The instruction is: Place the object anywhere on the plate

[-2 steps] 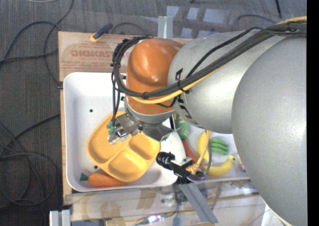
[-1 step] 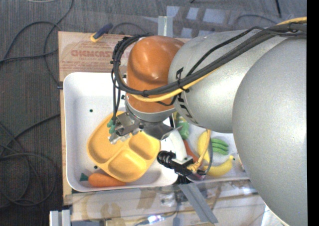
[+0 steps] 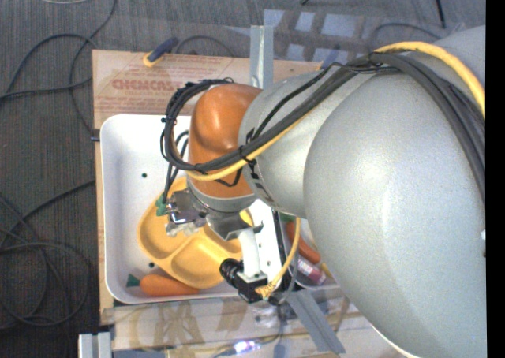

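A yellow sectioned plate (image 3: 162, 242) lies in the left white bin (image 3: 126, 159), toward its near side. An orange carrot (image 3: 167, 287) with a green end rests on the bin floor just in front of the plate's near rim. My gripper (image 3: 183, 220) hangs over the plate's far part, under the orange wrist band (image 3: 221, 132). The wrist body hides what lies below it. A small green piece (image 3: 162, 206) shows at the gripper's left edge; I cannot tell what it is.
The grey arm covers the right bin and most of the view's right. An orange and dark red item (image 3: 309, 263) peeks out beneath the arm in the right bin. Cables trail over the carpet at left. The left bin's far-left floor is bare white.
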Robot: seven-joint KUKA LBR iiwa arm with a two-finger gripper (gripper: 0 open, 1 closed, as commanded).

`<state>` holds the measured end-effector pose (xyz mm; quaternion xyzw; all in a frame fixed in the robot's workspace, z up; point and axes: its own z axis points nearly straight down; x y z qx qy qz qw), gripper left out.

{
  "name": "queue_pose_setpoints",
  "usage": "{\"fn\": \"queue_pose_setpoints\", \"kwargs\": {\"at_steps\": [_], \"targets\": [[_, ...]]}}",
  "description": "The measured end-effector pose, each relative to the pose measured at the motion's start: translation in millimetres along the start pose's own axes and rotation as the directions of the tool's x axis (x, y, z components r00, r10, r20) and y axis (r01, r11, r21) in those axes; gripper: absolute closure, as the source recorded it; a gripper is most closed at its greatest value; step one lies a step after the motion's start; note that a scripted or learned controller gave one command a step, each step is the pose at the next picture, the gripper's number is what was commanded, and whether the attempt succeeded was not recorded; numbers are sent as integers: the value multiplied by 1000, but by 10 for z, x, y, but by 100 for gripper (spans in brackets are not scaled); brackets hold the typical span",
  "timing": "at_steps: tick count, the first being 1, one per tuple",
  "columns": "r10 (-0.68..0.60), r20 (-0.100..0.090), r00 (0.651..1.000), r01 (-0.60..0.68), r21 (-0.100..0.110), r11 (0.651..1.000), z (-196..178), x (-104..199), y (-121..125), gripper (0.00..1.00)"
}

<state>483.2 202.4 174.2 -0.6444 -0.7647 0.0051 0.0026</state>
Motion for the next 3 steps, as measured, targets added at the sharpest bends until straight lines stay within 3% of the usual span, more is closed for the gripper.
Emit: {"fn": "queue_pose_setpoints", "kwargs": {"at_steps": [1, 2, 3], "targets": [[0, 2, 1000, 0, 10, 1000, -42, -6, 0, 100], [0, 2, 1000, 0, 10, 1000, -41, -5, 0, 0], [1, 5, 1000, -1, 21, 1000, -81, -13, 0, 100]]}}
